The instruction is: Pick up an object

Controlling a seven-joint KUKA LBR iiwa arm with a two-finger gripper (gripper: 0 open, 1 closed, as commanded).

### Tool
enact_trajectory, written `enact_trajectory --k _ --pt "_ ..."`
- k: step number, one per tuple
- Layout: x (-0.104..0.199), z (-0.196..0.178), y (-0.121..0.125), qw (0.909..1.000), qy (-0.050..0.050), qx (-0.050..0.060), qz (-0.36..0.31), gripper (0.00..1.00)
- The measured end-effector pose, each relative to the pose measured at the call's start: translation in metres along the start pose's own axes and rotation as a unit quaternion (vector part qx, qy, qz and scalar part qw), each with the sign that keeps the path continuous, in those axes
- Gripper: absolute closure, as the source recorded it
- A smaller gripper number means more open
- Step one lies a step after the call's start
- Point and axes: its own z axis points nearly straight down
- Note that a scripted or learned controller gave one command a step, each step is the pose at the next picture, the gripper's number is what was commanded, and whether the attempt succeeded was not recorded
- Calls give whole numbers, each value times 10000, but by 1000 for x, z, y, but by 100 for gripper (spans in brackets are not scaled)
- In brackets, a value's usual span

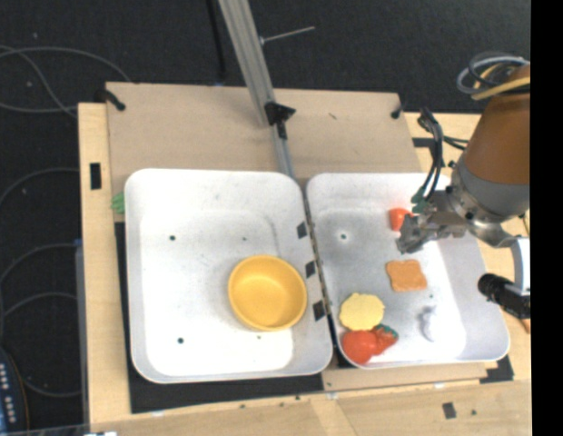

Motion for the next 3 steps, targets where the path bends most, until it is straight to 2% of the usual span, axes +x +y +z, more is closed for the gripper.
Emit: enact_trajectory --k 2,3 --pt "97 21 50 10000 -3 -5 -1 100" --pt "145 14 63 10000 8 -5 -8 100"
